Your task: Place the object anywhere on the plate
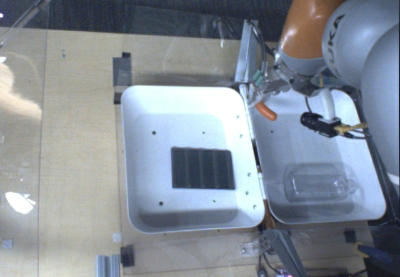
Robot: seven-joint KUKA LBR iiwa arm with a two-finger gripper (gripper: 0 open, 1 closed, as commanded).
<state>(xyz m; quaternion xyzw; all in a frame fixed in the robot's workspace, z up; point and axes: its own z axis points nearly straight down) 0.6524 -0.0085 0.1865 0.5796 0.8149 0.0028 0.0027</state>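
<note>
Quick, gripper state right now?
Gripper: at the right bin's top-left corner, right above a small orange object. Open, shut or holding cannot be told.

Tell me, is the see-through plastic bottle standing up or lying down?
Lying down. The clear plastic bottle rests on its side on the floor of the right white bin, long side across the bin.

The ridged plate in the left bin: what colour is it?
Dark grey, nearly black plate, clearest in the camera view.
</note>
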